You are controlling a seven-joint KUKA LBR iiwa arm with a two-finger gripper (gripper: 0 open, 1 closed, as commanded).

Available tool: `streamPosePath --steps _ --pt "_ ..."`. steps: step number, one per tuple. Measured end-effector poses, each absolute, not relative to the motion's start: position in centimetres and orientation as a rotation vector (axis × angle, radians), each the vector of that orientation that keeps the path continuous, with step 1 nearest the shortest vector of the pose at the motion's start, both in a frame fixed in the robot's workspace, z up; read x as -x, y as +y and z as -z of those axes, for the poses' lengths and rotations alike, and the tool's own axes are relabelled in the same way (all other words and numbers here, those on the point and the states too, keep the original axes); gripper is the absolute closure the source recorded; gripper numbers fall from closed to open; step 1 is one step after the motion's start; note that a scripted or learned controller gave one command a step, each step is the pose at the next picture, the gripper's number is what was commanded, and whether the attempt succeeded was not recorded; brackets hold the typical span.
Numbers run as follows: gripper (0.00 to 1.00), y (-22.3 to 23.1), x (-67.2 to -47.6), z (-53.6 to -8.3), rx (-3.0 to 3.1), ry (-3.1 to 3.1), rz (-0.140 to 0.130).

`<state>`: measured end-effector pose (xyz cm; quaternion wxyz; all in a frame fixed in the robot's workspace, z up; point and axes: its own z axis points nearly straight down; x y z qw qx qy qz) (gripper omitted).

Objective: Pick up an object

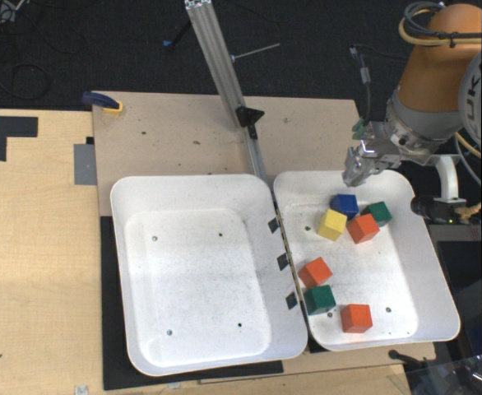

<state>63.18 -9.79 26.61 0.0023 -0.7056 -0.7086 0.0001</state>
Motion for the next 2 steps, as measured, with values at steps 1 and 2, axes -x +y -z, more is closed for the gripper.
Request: streamPosePath --steps 1,2 --pt "1.0 -5.0 -63.7 -25.3 2.214 -2.223 -0.003" --pt "1.0 0.2 -62.2 -23.9 2.213 -2.222 -0.004"
